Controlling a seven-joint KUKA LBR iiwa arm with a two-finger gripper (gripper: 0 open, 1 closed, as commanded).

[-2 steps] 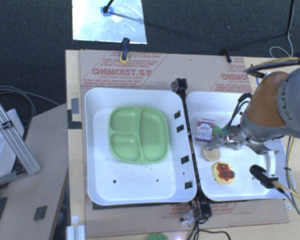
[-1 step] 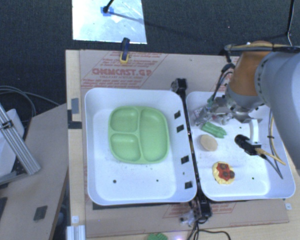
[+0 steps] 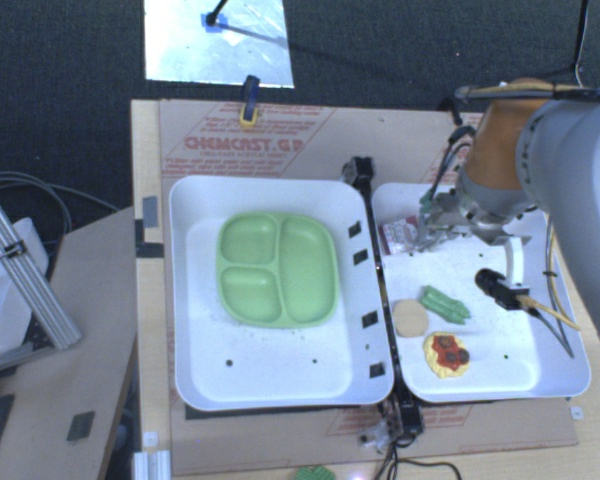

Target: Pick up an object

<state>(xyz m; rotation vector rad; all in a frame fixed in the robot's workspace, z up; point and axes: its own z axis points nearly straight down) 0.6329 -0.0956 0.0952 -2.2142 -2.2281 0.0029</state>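
In the right bin (image 3: 540,368) lie a tan round cookie (image 3: 411,318), a green pea pod (image 3: 445,304) and a yellow-and-red pizza slice (image 3: 447,354). A small pink and white packet (image 3: 393,236) lies near that bin's upper left wall. My gripper (image 3: 425,230) is low over the bin's upper left part, right beside the packet, under the grey arm with its orange band (image 3: 505,153). Whether it touches the packet I cannot tell.
The left bin (image 3: 195,298) holds a green divided plate (image 3: 278,269). A black divider with clips (image 3: 370,258) runs between the bins. A black and white part of the arm (image 3: 508,278) with cables hangs over the right bin's right side.
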